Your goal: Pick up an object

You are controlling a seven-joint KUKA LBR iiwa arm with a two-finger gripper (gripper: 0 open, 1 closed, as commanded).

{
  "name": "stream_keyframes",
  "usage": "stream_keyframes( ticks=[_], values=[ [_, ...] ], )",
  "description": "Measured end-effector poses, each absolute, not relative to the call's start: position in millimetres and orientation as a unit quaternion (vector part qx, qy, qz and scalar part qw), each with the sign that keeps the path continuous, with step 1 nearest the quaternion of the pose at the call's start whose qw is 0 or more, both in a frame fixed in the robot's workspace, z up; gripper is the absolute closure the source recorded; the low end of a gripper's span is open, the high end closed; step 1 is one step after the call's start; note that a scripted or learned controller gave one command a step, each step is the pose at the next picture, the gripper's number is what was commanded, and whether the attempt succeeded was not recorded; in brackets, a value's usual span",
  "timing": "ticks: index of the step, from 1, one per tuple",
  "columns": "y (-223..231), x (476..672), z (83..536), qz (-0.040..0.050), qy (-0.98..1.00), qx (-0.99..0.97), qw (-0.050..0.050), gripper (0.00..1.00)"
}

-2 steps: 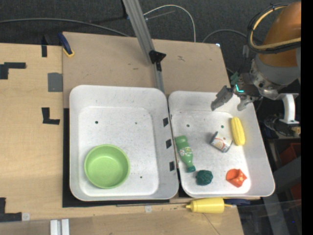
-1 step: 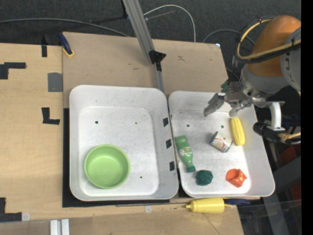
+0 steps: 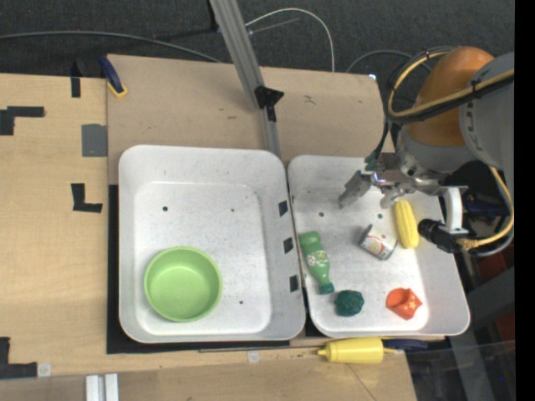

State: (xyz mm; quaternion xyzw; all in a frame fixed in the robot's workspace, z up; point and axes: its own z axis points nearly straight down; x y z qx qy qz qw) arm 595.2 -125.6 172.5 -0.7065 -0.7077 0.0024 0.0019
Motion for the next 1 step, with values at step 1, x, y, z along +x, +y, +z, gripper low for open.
stream_keyframes(
  ticks=[1],
  values=[
    [-125.5, 596.9, 108.2, 0.0031, -0.708, -0.707, 0.003, 0.0]
  ],
)
